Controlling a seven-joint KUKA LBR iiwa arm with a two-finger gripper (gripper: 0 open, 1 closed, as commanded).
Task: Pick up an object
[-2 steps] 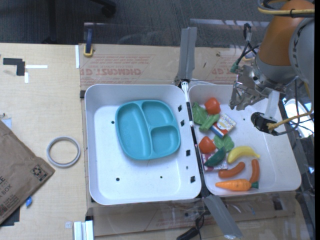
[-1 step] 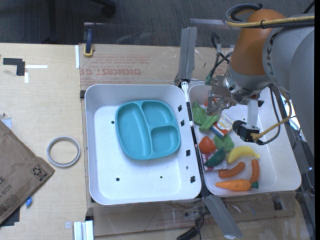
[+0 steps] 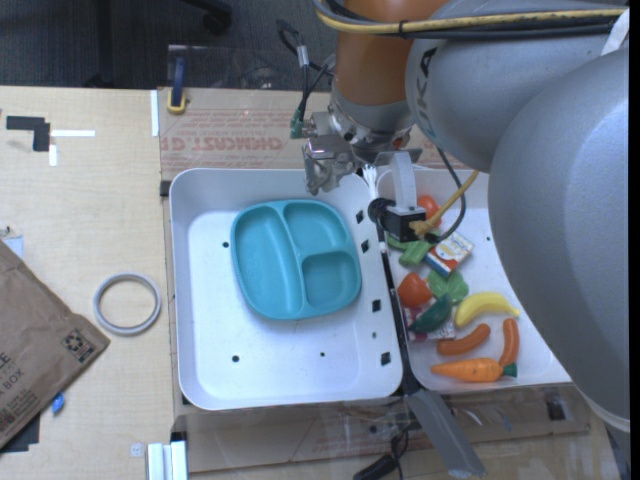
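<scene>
Gripper (image 3: 322, 180): hangs at the left bin's (image 3: 200, 368) twelve o'clock rim; finger state can't be told.
Plate (image 3: 297, 259): teal, divided, lies in left bin.
Toy food (image 3: 455, 313): heaped in right bin (image 3: 545, 368), partly hidden by the arm (image 3: 540, 118).

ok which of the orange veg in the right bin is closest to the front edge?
The carrot with the green top, lying flat along the front rim; the other orange pieces sit behind it.
</scene>
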